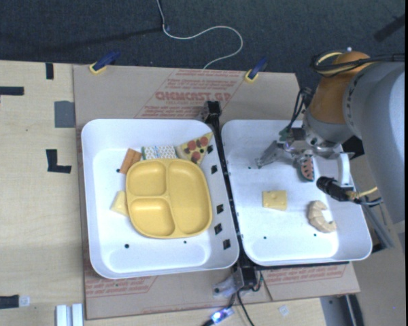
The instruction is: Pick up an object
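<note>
1. The gripper (285, 163) hangs over the back part of the right bin (258, 240). Its jaws look spread apart, one reaching toward the wall between the bins and one toward the bin's right side. I see nothing between them, so it holds nothing.
2. I think the jaws are wide so they can drop around a thing and then squeeze it.
3. The closest thing to grab is a small yellow block (275, 200). It lies flat in the middle of the right bin, a little nearer the front edge than the gripper is. It touches nothing, so it looks easy to pick.
4. A tan curled toy (320, 216) lies near the right bin's front right corner. It is apart from the block. It sits close to the wall, so the jaws may have less room there.
5. The grey arm (377, 121) comes in over the right edge of that bin. That is why the right bin is the easy one to reach.
6. The left bin (102, 250) holds a big yellow plate (168, 197) in its middle.
7. Small toys peek out along the plate's back edge: an orange piece (130, 160) and a pizza slice (196, 148). A yellow wedge (118, 202) pokes out at its left side. They are partly tucked under the plate, so they look harder to grab.
8. The pick is not done yet. The next move, I think, is to slide toward the front edge and go down.
</note>
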`<state>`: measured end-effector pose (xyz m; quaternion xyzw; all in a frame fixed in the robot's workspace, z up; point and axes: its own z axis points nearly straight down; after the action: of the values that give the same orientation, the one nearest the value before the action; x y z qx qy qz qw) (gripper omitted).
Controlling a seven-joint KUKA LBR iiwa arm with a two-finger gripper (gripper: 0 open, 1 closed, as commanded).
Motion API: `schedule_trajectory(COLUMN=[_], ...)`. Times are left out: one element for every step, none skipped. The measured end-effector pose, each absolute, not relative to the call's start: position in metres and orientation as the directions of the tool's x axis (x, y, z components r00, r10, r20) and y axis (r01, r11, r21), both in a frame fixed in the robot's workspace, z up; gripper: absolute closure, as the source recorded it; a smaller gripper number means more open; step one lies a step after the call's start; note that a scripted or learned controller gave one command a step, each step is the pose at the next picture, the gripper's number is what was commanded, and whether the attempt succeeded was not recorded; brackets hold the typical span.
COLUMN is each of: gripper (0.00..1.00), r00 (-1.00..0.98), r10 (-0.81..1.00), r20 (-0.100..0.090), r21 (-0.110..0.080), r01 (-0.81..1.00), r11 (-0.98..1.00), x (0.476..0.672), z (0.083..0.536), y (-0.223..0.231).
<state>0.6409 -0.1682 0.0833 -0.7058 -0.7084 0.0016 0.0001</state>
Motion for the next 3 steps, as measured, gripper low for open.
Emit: schedule_trajectory(gripper=[1.0, 1.0, 1.0], r00=[-0.005, -0.002, -0.002], r10=[1.0, 1.0, 1.0], r20=[-0.002, 0.0, 0.0], r21=[0.0, 0.002, 0.003], r01=[1.0, 1.0, 1.0], r11=[0.005, 0.002, 0.002], x=[0.642, 0.653, 0.657], z=[0.095, 0.149, 0.192], y=[-0.168, -0.166, -0.163])
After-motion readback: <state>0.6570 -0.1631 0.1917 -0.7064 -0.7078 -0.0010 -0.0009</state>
